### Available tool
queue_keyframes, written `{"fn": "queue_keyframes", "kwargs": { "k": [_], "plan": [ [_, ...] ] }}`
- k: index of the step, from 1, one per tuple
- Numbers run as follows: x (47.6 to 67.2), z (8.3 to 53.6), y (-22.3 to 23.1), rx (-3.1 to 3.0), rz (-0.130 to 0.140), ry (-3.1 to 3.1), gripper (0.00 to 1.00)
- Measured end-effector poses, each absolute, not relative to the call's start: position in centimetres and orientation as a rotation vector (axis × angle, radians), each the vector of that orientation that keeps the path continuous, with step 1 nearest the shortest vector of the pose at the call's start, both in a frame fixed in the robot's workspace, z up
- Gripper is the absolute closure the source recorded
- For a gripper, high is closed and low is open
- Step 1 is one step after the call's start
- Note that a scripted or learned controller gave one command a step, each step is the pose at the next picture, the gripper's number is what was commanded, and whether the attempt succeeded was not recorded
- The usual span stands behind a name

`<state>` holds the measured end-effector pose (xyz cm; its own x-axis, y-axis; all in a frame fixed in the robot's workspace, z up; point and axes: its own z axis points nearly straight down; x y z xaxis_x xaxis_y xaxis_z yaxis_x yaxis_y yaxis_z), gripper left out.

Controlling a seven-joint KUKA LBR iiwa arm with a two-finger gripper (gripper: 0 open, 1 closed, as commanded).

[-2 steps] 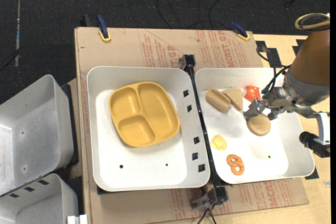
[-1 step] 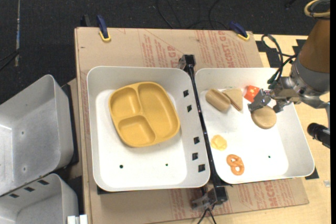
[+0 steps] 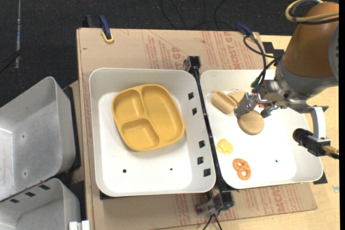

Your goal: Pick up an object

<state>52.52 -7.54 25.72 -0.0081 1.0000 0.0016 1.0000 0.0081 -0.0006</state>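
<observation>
Leftmost on the bench, the left bin [image 3: 102, 169] holds a yellow divided plate [image 3: 147, 116], lying flat in the bin's upper half with its three compartments facing up. Just past the dark divider between the two bins, the right bin [image 3: 280, 172] carries several small food items. Near its upper left corner lies a tan bread roll [image 3: 222, 101], slanted. Below it, close to the bin's left wall, sits a small yellow piece [image 3: 224, 145], and lower again an orange pretzel [image 3: 242, 168]. Right of the roll lies a round tan cookie [image 3: 251, 123]. The gripper [image 3: 247, 107] hangs directly over the cookie's upper edge, between it and the roll; whether its tips are spread or closed cannot be told from this angle, and nothing is visibly pinched. Further right, the grey arm with its orange band [image 3: 310, 46] reaches in over the bin's upper right part.
</observation>
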Motion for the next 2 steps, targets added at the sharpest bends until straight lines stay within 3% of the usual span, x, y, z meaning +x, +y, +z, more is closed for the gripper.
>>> {"fn": "queue_keyframes", "kwargs": {
  "k": [2],
  "plan": [
    [52.4, 25.9, 2.8, -2.211, 0.000, -2.229, 1.00]
  ]
}}
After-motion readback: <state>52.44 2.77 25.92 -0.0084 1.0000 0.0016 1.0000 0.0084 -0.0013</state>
